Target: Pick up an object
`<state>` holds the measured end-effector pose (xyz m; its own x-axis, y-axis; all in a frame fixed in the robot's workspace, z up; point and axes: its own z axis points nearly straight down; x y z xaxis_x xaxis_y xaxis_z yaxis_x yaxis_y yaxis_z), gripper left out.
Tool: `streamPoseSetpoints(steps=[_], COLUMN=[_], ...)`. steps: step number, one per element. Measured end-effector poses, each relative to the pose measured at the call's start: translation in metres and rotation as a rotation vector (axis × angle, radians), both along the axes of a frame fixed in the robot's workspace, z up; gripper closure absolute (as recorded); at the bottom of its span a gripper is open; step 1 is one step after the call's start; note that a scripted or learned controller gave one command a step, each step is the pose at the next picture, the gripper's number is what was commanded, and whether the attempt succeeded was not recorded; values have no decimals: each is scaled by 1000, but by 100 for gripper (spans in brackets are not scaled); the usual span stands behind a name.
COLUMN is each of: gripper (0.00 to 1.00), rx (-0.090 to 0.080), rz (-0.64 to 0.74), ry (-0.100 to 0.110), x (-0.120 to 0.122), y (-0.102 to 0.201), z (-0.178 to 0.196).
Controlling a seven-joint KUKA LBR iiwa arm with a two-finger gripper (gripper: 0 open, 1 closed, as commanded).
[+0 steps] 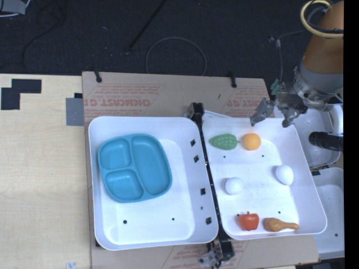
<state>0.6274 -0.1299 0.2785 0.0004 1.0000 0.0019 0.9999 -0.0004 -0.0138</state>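
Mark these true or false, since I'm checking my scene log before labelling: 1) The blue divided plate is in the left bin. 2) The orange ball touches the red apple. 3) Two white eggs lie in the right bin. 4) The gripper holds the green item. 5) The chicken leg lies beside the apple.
1) True: the blue divided plate sits in the left bin.
2) False: the orange ball is at the far end of the right bin, the red apple at the near end.
3) True: one white egg, another.
4) False: the gripper hangs over the bin's far edge, fingers apart, holding nothing; the green item lies in the bin.
5) True: the chicken leg lies just right of the apple.
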Motion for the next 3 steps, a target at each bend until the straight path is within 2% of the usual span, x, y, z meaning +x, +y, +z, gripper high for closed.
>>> streamPoseSetpoints(steps=[1,2,3], gripper=[0,0,0], rx=[-2,-1,-1], rz=[1,1,2], ry=[-11,-7,-6], x=[2,0,8], y=[0,3,6], z=[6,-37,-97])
